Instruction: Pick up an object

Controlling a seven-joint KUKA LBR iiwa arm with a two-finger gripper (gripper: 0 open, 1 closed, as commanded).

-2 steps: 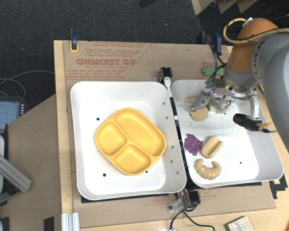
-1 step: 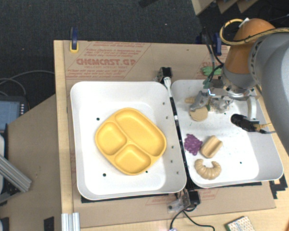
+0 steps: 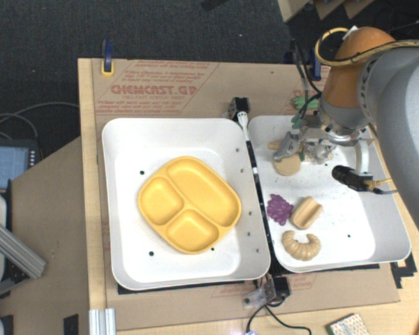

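I have the gripper (image 3: 294, 148) low over the far end of the right bin (image 3: 377, 237), and the nearest thing to it is a tan lump (image 3: 288, 165) lying on the bin floor, right against its tip on the side toward me. I take that lump as the target. From this slanted view I cannot tell how far open the gripper is, and I cannot tell if it has hold of anything. The lump looks to be resting on the bin, not lifted.

3 other things lie farther from the gripper, toward the near end of the same bin: a purple bunch of grapes (image 3: 279, 209), a bread roll (image 3: 306, 213) just beside it, and a croissant (image 3: 302, 246) beyond those, nearest to me. Well away from the gripper, across the divider, a yellow plate (image 3: 188, 204) with 3 compartments sits in the left bin (image 3: 119, 187).

My judgement: the approach is done, or close to it, and everything that counts remains — a firm close on the lump, then a clean lift clear of the bin. Nothing here shows a pick completed.
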